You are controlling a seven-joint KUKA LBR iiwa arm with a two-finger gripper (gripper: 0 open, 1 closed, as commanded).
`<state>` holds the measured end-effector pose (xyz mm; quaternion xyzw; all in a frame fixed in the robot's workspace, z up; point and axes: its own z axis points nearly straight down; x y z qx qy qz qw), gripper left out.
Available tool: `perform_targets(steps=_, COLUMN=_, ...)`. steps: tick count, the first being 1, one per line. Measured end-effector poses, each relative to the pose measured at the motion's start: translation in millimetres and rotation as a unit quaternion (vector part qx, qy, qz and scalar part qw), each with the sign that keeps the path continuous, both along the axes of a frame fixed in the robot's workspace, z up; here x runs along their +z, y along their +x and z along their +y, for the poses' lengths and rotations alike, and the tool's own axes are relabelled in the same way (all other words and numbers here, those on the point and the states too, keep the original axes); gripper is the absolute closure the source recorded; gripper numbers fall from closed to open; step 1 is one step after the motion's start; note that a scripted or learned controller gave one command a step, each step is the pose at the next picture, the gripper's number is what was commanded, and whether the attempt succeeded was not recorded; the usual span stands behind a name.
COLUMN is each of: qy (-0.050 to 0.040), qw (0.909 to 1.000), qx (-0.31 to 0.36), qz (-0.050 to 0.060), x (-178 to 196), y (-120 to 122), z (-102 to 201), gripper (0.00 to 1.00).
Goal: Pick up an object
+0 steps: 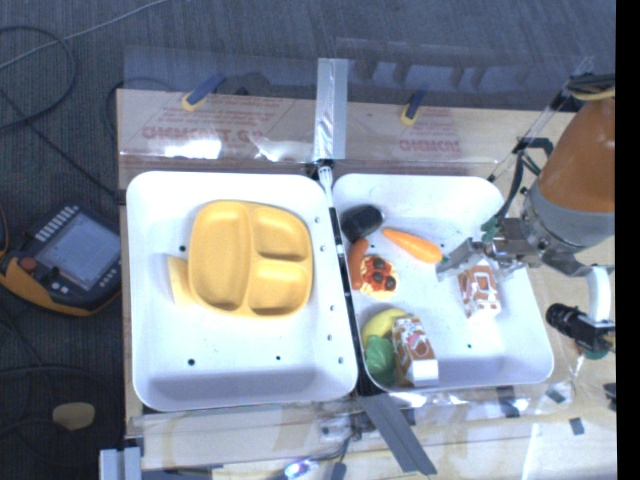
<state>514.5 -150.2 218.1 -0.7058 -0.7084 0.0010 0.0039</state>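
Note:
My gripper [487, 256] hangs over the right side of the right bin [520, 368], below the arm's orange band. Directly beneath it, touching or nearly touching, lies a red and white packet [481, 293]. An orange carrot [412, 244] lies just to its left. Further left are a black object [362, 220] and a small red and orange toy [376, 274]. At the bin's front left sit a yellow fruit [384, 321], a green item [377, 355] and a small carton [415, 349].
The left bin [160, 368] holds a yellow divided plate [250, 256]. A ridge where the bins meet [338, 278] separates them. A handheld controller [70, 256] lies on the floor at the left. Bare bin floor lies in front of the packet.

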Motion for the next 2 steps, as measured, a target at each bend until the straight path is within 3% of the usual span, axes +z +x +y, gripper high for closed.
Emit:
perform_targets(steps=1, qy=-0.0036, qw=0.9951, qx=-0.097, qz=-0.014, x=-96.4, y=35.8, z=-48.4, gripper=0.00)
perform_targets(steps=2, qy=-0.0048, qw=0.9974, qx=-0.067, qz=-0.027, x=-105.8, y=89.3, z=-55.1, gripper=0.00)
